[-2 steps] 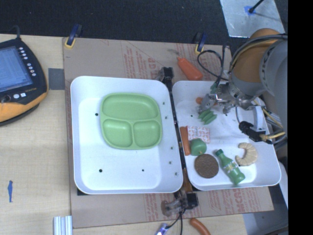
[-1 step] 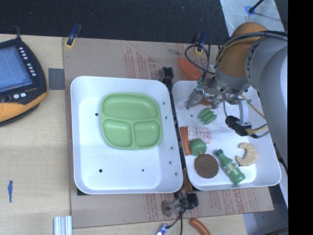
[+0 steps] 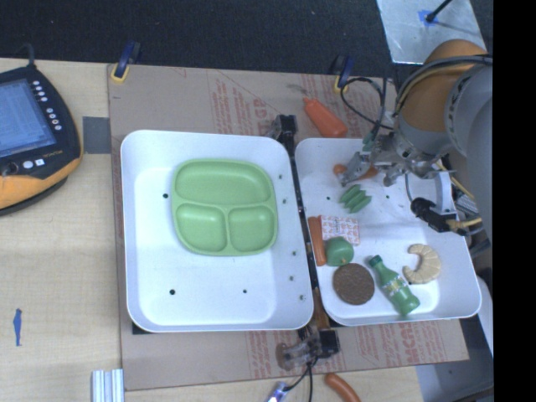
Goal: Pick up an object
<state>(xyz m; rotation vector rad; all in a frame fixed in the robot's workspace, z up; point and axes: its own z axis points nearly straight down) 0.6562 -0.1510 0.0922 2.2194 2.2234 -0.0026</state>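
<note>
Pods [image 3: 355, 198], green and lying in the right bin [image 3: 469, 308] near its far-left part, sit just below the gripper [image 3: 368, 164], whose jaws hang over that bin's back corner, their spread impossible to tell.

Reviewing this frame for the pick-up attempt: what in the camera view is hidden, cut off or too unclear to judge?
- Gripper: too small and cluttered by cables to tell its finger state or whether it holds anything.
- Small orange item beside the gripper: partly covered by it; identity unclear.
- Orange object below the bins: cut off by the bottom edge.
- Arm: cut off at the right.
</note>
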